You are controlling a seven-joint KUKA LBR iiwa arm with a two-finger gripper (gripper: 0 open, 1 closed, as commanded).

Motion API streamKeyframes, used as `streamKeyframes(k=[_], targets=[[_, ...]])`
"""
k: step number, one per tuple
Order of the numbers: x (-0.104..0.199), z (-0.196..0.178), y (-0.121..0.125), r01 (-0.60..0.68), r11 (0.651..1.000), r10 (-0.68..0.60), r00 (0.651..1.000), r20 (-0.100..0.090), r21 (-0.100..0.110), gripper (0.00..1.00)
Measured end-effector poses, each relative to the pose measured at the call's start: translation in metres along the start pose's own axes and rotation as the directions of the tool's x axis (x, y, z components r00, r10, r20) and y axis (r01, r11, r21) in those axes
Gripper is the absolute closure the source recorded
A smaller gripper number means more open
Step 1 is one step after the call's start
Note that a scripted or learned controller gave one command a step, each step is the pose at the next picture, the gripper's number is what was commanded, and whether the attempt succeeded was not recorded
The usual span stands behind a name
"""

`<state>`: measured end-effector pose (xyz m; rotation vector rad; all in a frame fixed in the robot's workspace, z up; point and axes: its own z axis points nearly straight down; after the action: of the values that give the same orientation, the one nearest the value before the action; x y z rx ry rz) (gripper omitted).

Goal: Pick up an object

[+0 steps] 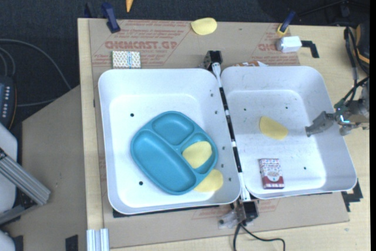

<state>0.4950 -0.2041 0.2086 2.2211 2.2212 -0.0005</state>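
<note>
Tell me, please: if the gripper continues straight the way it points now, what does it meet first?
Probably the yellow piece in the right bin: the gripper points left toward it, though its height above the floor is unclear.

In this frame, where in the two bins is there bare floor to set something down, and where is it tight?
Free: the left bin's back strip behind the blue tray, and the right bin's back half behind the yellow piece. Tight: the left bin's front right corner, where tray and yellow piece crowd the wall, and near the claw.
</note>
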Motion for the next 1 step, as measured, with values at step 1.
streamKeyframes(k=[1], targets=[[0.0629,0.0564,-0.0035,0.001,1.0,-0.001,1.0,-0.002,0.002,0.0]])
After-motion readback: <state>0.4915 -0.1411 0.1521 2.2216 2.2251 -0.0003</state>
